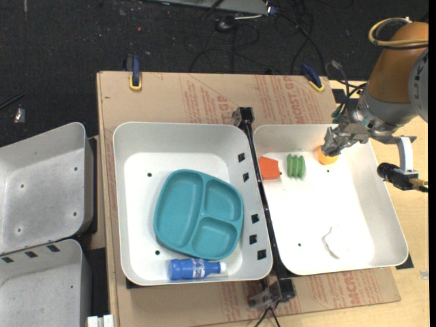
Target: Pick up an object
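Cardboard covers the tabletop (204, 94) under two white bins. Near the right bin's (354, 203) far edge the claw (335, 145) sits over a small orange-yellow object (327, 157); whether it grips it I cannot tell. Beside lie a green piece (295, 165) and an orange block (270, 168). A teal divided plate (197, 213) and blue bottle (194, 269) occupy the left bin (136, 182).

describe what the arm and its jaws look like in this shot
The arm is a thick rounded body, grey at the wrist end with a broad orange band above it. A thin pale cable loops over the top of the orange part, and dark cables run along the wrist. The gripper is a small grey metal assembly, with a silver bracket and a black fitting out to its side.
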Available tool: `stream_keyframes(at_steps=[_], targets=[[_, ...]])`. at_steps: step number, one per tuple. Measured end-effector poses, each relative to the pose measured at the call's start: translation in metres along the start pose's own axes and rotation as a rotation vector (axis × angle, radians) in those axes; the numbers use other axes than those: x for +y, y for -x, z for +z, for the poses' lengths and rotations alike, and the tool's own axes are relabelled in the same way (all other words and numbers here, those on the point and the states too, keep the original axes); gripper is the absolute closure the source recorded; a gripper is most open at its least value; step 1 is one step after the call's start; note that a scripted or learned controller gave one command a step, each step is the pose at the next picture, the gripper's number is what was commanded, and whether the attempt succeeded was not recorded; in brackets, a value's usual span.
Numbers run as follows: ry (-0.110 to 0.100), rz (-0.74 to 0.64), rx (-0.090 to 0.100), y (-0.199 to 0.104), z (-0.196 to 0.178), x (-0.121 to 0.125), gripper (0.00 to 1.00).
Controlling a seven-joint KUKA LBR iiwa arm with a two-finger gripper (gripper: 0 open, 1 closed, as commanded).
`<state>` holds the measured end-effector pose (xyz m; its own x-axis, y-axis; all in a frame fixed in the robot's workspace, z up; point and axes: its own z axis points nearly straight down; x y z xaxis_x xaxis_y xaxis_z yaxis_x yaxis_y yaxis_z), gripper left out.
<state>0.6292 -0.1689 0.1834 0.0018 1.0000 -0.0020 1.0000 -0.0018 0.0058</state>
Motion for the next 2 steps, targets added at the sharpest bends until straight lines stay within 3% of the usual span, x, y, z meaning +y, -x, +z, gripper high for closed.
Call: stream_keyframes(at_steps=[1, 2], targets=[[0.001, -0.004, 0.000, 0.000, -0.047, 0.002, 1.00], [-0.007, -0.009, 0.004, -0.058, -0.048, -0.020, 1.00]])
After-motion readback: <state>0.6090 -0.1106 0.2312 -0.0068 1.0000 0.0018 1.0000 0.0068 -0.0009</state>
